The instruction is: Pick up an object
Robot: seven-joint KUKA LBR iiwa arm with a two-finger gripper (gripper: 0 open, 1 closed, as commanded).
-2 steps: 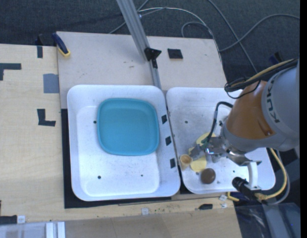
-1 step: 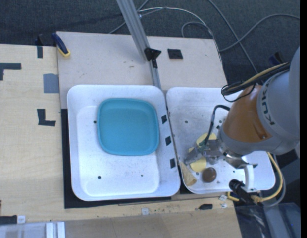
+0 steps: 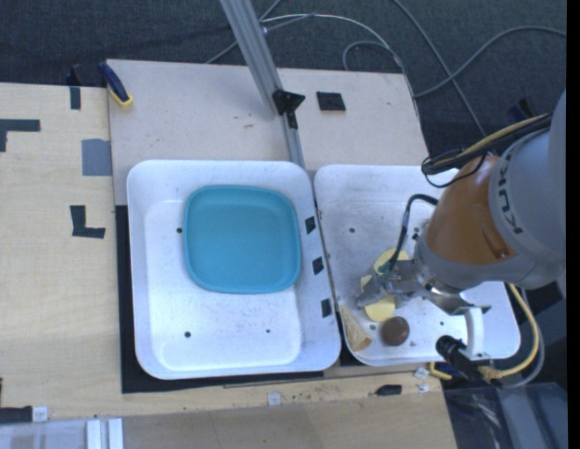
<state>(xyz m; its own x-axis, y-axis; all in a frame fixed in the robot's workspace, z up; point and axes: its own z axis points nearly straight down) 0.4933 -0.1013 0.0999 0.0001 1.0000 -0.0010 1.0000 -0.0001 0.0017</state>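
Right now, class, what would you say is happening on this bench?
A grey and orange robot arm reaches in from the right, with its claw low in the right bin. The claw sits among a few small things there: yellow pieces, a brown ball and a tan piece by the bin's left wall. Nothing is plainly lifted yet. The left bin holds a blue plate.

Two white bins (image 3: pixel 150 251), speckled with dark specks. Turquoise-blue square plate (image 3: pixel 241 238) in the left one. In the right bin (image 3: pixel 351 213): yellow pieces (image 3: pixel 382 305), a brown round object (image 3: pixel 395 330), a tan wedge (image 3: pixel 354 328). Grey arm (image 3: pixel 533 204) with an orange band (image 3: pixel 466 223). Pale wood-grain counter (image 3: pixel 47 269) marked with black and grey tape patches (image 3: pixel 95 156). Beige board (image 3: pixel 206 110). Dark blue-grey carpet (image 3: pixel 84 17) beyond.
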